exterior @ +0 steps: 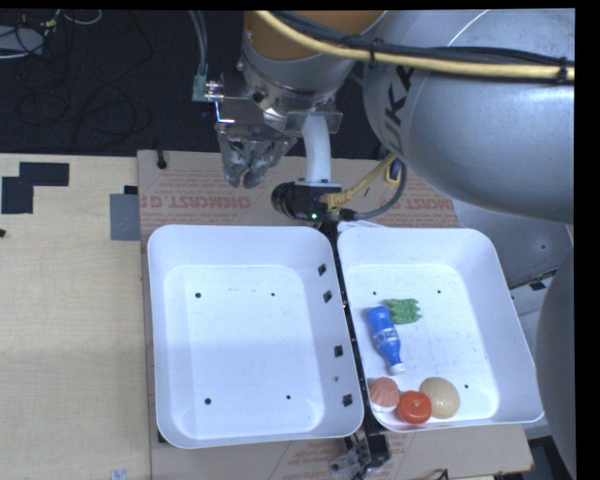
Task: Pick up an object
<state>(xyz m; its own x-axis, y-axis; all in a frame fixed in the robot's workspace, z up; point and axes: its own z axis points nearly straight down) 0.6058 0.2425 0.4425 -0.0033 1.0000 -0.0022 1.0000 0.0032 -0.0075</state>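
Above the far edge of the left bin (169, 246) we see the gripper (248, 169), hanging over brown cardboard (197, 192) w/ red print, apart from both bins. Its fingers sit close together w/ nothing between them, so we read the jaws as closed and not holding anything. The grey arm (469, 103) w/ an orange band (300, 28) fills the top right.

All objects lie in the right bin (506, 309). Near its middle, by the divider side: a blue bottle (384, 339) w/ white cap, lying down, cap toward the near edge. A small green item (403, 310) touches its far end. Along the near edge, clustered & touching: a pinkish round piece (382, 392), a red tomato-like ball (414, 406), a tan round item (440, 397).

Black clips (328, 297) run down the seam between the bins. Nothing sits over the objects; the gripper is well apart from them.
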